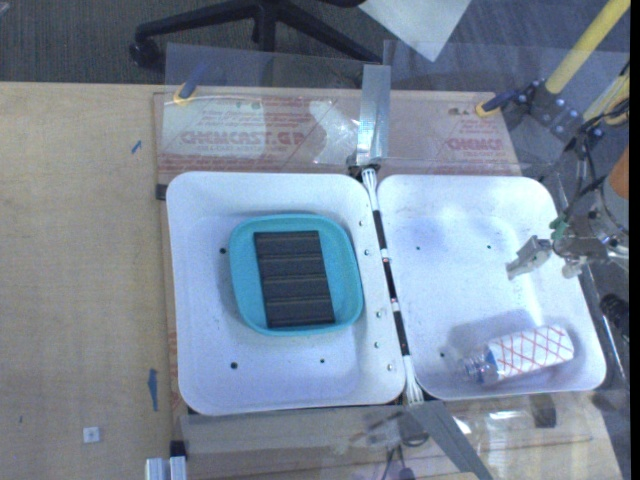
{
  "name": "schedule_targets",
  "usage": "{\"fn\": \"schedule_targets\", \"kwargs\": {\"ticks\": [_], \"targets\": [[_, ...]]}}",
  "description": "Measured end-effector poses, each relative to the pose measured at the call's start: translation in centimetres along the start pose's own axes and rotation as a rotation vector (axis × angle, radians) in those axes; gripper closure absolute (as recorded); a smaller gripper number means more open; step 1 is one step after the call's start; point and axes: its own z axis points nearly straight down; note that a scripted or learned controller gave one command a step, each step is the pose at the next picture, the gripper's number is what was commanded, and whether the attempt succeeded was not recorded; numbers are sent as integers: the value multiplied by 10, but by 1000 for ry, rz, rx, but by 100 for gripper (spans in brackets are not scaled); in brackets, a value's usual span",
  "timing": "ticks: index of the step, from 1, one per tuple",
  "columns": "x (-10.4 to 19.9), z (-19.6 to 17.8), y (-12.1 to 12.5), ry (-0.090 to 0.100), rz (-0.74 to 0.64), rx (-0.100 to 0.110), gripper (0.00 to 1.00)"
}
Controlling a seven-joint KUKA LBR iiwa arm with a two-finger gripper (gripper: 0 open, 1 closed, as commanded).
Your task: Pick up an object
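The clear plastic bottle with a red-checked white label (518,354) is lying along the right white bin's (440,218) near edge, long axis running left to right. The two-finger gripper (545,253) is hovering above it toward the bin's right edge, gripping nothing; whether its jaws are parted is unclear.

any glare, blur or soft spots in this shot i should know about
Camera view: even, soft lighting with faint shadows; the teal tray and its dark ridged block are sharp; the clear bottle in the right bin looks hazy and low-contrast; the gripper at the bin's right side is small and slightly blurred.
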Motion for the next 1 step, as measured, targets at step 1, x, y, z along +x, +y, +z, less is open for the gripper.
{"fn": "schedule_targets", "kwargs": {"ticks": [1], "targets": [[-13,-11,-48,1,467,3,0]]}}
